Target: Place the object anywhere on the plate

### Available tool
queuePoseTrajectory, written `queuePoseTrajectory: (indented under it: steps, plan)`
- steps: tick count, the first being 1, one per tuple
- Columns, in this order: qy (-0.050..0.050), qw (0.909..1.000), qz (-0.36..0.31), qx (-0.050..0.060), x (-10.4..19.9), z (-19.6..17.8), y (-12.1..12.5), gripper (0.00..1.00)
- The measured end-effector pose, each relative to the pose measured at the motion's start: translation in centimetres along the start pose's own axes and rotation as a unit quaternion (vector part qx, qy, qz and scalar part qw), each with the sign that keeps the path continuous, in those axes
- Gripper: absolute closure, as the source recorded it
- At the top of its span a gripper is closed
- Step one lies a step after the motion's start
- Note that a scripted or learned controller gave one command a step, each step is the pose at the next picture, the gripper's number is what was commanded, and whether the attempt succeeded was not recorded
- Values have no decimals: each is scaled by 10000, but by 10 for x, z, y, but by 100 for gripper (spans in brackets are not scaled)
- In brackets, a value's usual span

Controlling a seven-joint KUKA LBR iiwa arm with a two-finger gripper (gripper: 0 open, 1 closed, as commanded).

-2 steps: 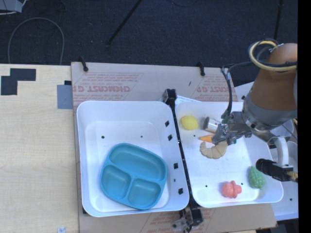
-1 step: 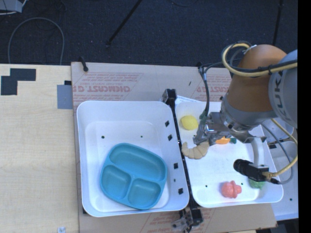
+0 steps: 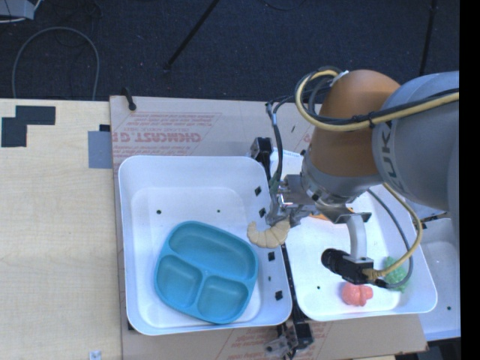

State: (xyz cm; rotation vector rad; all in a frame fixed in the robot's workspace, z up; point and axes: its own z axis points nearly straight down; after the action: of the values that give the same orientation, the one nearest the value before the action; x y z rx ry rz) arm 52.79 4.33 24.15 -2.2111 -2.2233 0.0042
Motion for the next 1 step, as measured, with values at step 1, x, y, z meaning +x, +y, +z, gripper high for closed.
queuePoseTrajectory:
  steps: [1]
  plan:
    - [-3,10000,-2,-10,62,-1,2,100]
